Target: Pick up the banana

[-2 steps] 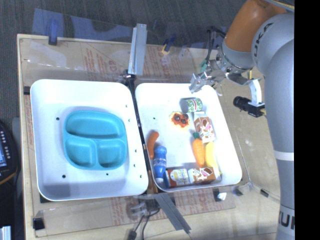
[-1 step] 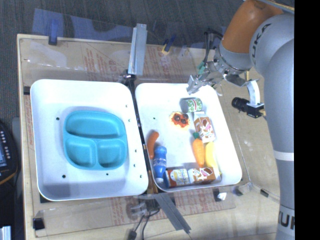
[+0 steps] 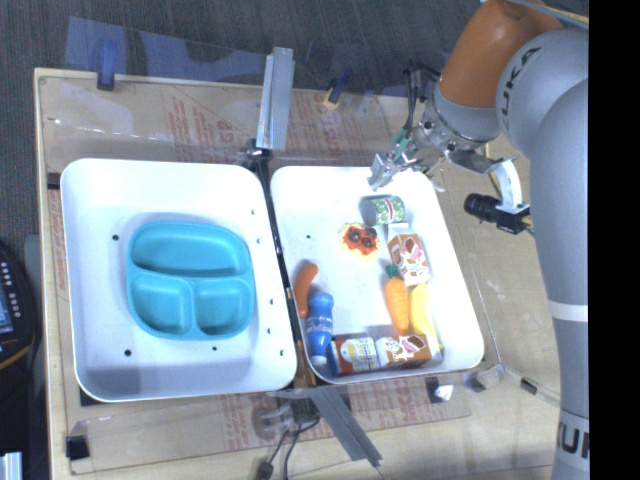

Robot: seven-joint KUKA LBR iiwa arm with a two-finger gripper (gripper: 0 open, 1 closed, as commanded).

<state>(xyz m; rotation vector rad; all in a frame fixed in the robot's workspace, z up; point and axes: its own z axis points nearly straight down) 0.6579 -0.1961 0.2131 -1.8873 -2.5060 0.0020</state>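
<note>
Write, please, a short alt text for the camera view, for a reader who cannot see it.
A grey robot arm reaches in from the right, its gripper above the far edge of the right bin, apart from the banana lying near the bin's right wall beside a carrot. The left bin holds a blue tray.

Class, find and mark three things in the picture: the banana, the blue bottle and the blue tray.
banana (image 3: 422, 311), camera view, middle of its yellow body.
blue bottle (image 3: 320, 326), camera view, its middle section.
blue tray (image 3: 190, 243), camera view, floor of its large upper compartment.
</note>
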